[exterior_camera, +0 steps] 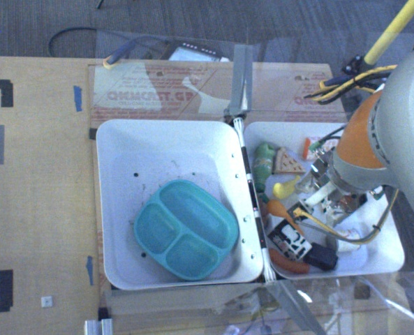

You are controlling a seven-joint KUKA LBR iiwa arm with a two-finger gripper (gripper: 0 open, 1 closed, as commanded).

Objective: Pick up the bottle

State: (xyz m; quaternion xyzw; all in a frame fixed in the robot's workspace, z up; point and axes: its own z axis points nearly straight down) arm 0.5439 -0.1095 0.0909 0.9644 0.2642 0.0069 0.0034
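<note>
The bottle is green and lies along the left wall of the right bin, near its far corner. My gripper hangs low over the middle of that bin, to the right of the bottle and a little nearer the camera, apart from it. A tan wedge-shaped toy and a yellow piece lie between the bottle and the gripper. The arm's grey body and orange band cover the bin's right side.
An orange carrot-like toy, a red-orange piece and a black object lie at the right bin's near side. A small orange-red item sits at the back. The left bin holds a teal divided tray.
</note>
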